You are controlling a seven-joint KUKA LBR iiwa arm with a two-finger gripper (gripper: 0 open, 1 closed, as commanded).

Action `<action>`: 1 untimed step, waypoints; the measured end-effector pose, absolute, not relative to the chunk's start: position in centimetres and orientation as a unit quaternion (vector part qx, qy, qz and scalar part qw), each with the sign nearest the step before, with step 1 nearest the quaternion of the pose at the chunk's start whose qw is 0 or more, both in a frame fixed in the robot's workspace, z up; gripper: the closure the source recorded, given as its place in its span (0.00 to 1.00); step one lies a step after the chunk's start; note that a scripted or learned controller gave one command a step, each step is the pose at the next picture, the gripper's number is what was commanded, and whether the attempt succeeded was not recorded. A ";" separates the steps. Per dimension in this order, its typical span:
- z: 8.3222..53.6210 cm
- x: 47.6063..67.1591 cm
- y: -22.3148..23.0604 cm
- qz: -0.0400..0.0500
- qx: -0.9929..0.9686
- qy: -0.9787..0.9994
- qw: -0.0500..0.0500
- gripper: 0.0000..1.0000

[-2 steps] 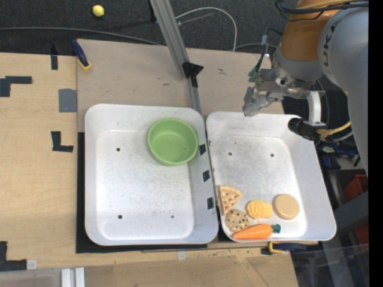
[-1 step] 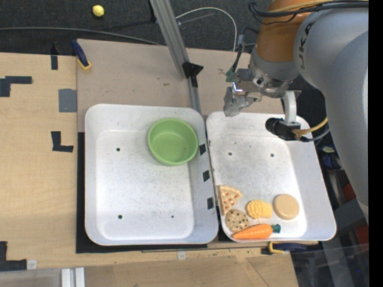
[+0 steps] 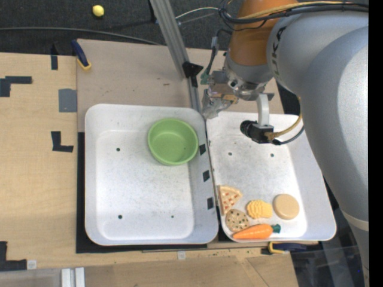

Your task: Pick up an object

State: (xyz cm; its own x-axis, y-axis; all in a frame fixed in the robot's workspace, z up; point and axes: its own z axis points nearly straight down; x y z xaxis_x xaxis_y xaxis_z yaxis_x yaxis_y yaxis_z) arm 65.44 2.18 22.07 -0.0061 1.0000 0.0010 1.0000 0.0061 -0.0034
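Note:
My gripper [image 3: 210, 107] hangs over the far left corner of the right bin [image 3: 257, 166], near the divide between the two bins. A green bowl [image 3: 173, 140] sits upright in the left bin [image 3: 119, 178], at its far right part, just left of the gripper. Along the right bin's near edge lie a pizza slice [image 3: 228, 197], a chocolate-chip cookie [image 3: 237, 220], a yellow corn piece [image 3: 258, 208], a tan round biscuit [image 3: 286, 207] and an orange carrot [image 3: 254, 232]. I see nothing between the gripper's fingers.
A slanted metal pole [image 3: 170, 28] rises behind the bins, close to the gripper. The big grey arm [image 3: 323, 70] covers the right bin's far right side. A small yellow ball [image 3: 98, 10] lies on the dark floor at the back left.

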 end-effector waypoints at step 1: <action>21.4 64.6 7.5 0.001 -0.705 -0.709 0.002 1.00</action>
